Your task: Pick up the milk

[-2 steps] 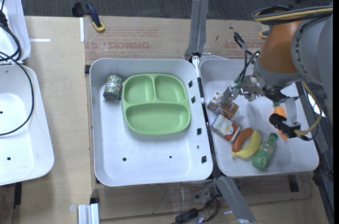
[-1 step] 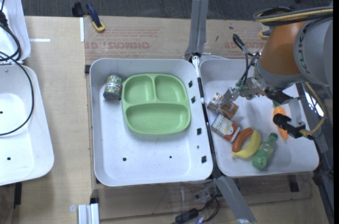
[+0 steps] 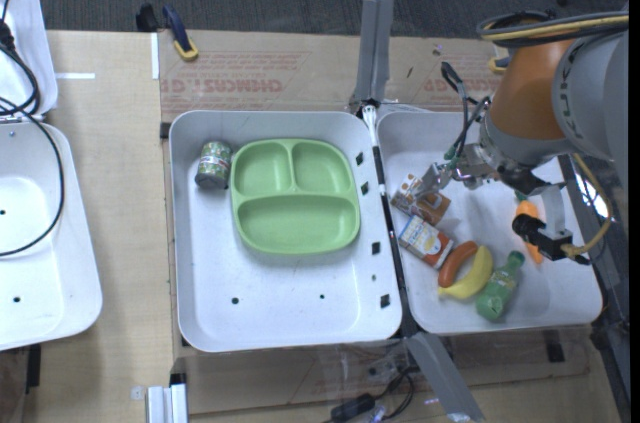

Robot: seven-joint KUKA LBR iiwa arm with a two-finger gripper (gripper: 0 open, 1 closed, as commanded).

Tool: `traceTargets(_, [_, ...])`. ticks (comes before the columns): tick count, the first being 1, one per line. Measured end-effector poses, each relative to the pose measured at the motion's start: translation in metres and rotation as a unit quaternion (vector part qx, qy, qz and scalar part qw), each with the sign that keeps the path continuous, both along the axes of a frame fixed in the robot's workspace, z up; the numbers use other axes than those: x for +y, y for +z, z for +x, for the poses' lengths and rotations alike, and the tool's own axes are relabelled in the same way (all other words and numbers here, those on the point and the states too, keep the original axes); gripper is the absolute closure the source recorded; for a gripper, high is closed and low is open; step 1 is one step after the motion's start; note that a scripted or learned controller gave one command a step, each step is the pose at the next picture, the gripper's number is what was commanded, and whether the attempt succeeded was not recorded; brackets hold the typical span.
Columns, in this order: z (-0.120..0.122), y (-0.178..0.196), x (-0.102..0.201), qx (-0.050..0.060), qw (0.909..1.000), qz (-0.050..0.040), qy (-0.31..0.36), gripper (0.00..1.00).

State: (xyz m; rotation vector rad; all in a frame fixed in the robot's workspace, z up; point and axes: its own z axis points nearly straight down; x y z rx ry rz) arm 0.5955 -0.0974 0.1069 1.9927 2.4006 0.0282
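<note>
The arm (image 3: 560, 101) reaches into the right bin (image 3: 570, 306). The left bin (image 3: 200, 301) has a green plate (image 3: 295, 196) and a can (image 3: 212, 165). The gripper (image 3: 440, 179) sits just over the milk (image 3: 422, 201), touching its top; I cannot tell how open it is. Below lie a second carton (image 3: 424, 241), a banana (image 3: 470, 273) and a green bottle (image 3: 498, 287).

Red mirrored print on cardboard sheet (image 3: 240, 71) – unreadable, carton labels too.

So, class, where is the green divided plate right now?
The green divided plastic plate lies in the left white bin, just right of a small green-labelled can.
</note>
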Motion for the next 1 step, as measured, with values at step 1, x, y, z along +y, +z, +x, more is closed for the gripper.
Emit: traceTargets(1, [-0.0085,0.0004,0.0008,-0.004,1.0,-0.0004,-0.007,0.0])
